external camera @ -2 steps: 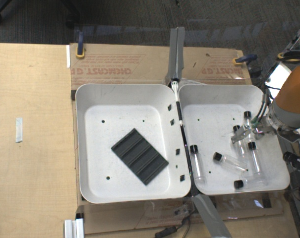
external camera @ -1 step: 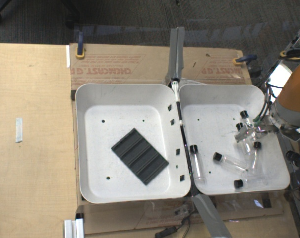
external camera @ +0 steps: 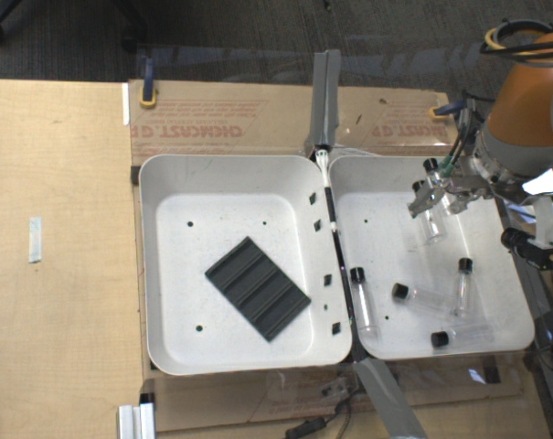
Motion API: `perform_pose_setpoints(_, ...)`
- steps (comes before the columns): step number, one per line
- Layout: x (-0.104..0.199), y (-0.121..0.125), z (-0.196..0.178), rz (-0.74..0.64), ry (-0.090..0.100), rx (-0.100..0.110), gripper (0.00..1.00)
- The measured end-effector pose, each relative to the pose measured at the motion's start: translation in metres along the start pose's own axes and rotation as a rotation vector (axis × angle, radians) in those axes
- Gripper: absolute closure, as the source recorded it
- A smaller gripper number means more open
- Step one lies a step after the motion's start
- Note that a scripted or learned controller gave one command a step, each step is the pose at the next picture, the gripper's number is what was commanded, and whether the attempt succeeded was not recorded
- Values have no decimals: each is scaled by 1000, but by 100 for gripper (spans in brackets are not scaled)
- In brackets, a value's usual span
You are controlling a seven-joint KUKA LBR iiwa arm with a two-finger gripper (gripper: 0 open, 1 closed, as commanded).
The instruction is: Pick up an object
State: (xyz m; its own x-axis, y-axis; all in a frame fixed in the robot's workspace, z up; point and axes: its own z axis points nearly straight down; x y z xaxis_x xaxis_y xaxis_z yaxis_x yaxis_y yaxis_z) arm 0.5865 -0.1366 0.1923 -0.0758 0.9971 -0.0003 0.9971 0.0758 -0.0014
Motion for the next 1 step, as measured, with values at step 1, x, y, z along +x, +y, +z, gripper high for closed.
perform_pose_setpoints(1, 63, 56, -44, 19, -1, 1, 100)
